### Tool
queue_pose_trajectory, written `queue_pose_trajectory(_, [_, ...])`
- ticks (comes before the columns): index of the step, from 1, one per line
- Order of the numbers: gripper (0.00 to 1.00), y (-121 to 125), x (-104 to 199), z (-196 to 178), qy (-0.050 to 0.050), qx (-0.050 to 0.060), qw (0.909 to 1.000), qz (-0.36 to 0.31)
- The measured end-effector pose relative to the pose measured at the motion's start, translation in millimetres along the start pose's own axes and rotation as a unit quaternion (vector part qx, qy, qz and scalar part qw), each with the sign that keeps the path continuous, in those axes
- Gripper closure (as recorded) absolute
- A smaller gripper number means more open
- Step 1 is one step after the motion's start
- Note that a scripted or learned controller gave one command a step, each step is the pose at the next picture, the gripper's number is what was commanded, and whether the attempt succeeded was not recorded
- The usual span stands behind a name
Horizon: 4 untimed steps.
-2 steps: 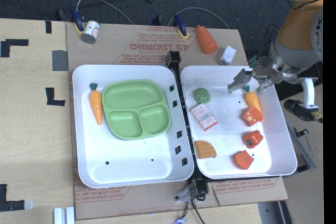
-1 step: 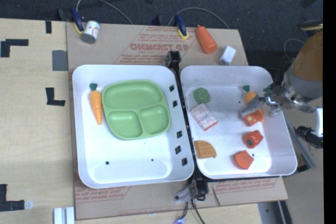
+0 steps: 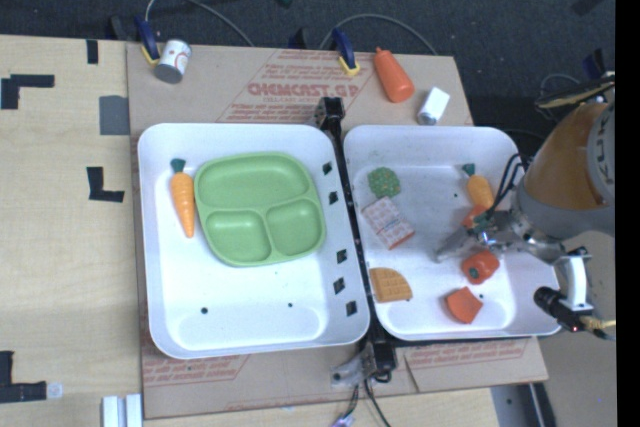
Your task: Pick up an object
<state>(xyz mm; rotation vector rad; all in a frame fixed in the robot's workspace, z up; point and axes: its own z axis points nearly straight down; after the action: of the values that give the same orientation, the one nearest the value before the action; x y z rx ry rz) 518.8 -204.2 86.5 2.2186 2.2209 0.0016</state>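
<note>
In the left bin (image 3: 160, 215) lie a carrot (image 3: 183, 202) and a green tray (image 3: 262, 208). In the right bin (image 3: 430, 140), my gripper (image 3: 470, 240) hovers just above a red tomato (image 3: 481, 266); I cannot tell how its grip stands.

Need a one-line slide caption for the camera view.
KUKA gripper reaches into the right bin among toy foods; a green tray fills the left bin.

Grey arm (image 3: 575, 200) with orange band, black cables and metal fingers (image 3: 452, 246).
</note>
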Motion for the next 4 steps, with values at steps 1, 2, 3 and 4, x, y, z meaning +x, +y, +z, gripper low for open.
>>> queue_pose_trajectory(1, [0.0, -33.4, 66.9, 0.0, 0.0, -0.001, 1.0, 0.0])
queue_pose_trajectory(2, [1.0, -32.7, 66.2, -10.0, -0.001, -0.002, 1.0, 0.0])
queue_pose_trajectory(3, [1.0, 0.6, 13.9, -73.1, 0.0, 0.001, 1.0, 0.0])
queue_pose_trajectory(4, [1.0, 122.8, -18.9, -44.0, 0.0, 0.002, 1.0, -0.001])
